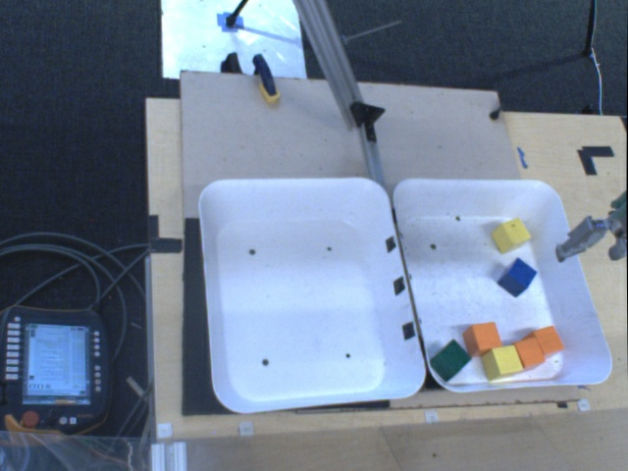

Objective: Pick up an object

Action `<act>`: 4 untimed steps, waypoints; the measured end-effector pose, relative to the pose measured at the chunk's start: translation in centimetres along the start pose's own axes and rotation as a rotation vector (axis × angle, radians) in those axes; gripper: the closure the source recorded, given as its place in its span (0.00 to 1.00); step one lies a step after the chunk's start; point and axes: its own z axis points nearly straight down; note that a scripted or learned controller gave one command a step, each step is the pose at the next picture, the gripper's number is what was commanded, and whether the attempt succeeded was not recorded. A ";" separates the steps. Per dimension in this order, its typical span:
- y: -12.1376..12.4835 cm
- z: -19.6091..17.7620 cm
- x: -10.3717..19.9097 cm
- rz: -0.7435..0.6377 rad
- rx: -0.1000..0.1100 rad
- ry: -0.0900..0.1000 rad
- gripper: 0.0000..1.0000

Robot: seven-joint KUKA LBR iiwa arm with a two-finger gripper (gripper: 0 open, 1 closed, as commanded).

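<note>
Blocks, among them a blue one (pixel 517 277), lie in the right bin (pixel 579 292) while the hand (pixel 589 235) hovers at its edge, grip unclear.

No text, label, brand or number can be read anywhere; the screen of the handheld control pendant (pixel 49 366) at the lower left shows light rows which are too small and blurred to make out; the black angular mark (pixel 595 156) on the tabletop (pixel 432 130) is a plain shape, not a letter.
</note>
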 end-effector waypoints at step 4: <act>0.3 17.5 0.9 0.003 0.006 0.002 0.00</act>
